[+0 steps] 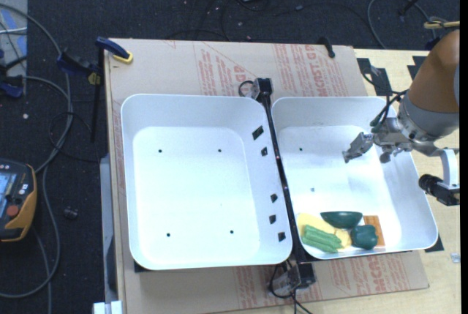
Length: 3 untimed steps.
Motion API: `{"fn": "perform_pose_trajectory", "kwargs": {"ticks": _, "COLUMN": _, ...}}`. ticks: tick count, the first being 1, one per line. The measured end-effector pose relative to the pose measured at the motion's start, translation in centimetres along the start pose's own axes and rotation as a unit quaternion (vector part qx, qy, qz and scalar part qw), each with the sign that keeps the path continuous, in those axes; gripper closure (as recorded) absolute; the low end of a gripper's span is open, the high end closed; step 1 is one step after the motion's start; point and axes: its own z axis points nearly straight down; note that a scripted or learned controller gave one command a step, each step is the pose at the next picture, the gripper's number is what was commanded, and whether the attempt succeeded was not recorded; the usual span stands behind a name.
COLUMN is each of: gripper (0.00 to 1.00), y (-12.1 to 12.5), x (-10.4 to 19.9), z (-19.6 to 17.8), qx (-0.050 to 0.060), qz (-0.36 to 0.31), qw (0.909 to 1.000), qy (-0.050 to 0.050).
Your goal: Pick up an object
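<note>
Several small objects lie clustered at the front of the right bin [409,188]: a dark green bowl-shaped piece [341,218], a light green ridged piece [321,238], a teal lump [364,236], a pale yellow piece [312,222] and an orange flat piece [375,223]. My gripper [370,152] hangs over the back half of the right bin, well behind the cluster. It is open, with nothing between its fingers [354,150].
The left bin [146,115] sits beside the right one, with a black divider strip [274,173] between them. Both rest on a cardboard-covered bench [219,64]. Cables and a yellow-and-blue clamp [115,50] lie beyond the back left corner.
</note>
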Motion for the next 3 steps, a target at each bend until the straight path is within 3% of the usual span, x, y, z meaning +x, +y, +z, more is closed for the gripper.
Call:
{"fn": "perform_pose_trajectory", "kwargs": {"ticks": 1, "gripper": 0.00, "y": -0.1, "x": 0.1, "z": 5.3, "qx": 0.000, "qz": 0.000, "qw": 1.0000, "qy": 0.000}}
{"fn": "perform_pose_trajectory", "kwargs": {"ticks": 2, "gripper": 1.00, "y": 0.1, "x": 0.0, "z": 4.0, "qx": -0.003, "qz": 0.000, "qw": 1.0000, "qy": -0.001}}
{"fn": "perform_pose_trajectory", "kwargs": {"ticks": 3, "gripper": 1.00, "y": -0.8, "x": 0.4, "z": -1.0, "qx": -0.004, "qz": 0.000, "qw": 1.0000, "qy": -0.001}}
